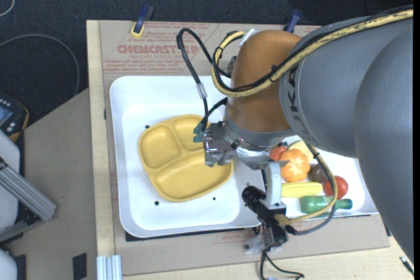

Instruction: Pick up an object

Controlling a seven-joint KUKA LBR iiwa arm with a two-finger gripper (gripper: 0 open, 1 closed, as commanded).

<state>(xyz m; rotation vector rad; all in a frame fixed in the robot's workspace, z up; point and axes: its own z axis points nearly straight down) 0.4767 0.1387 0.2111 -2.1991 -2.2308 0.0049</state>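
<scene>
The left bin (125, 141) is holding a yellow divided tray (172, 157), lying flat near the bin's middle. The right bin (365, 205) is holding a cluster of toy food: an orange fruit (295, 165), a red piece (340, 187), a yellow corn-like piece (303, 190) and a green piece (321, 203), all crowding together. The arm (275, 92) is hanging over the divide between the bins, covering much of the right one. The gripper (214, 149) is sitting at the tray's right edge; whether it is gripping cannot be told. Beyond, blue clamps (140, 20) are pinning the board.
</scene>
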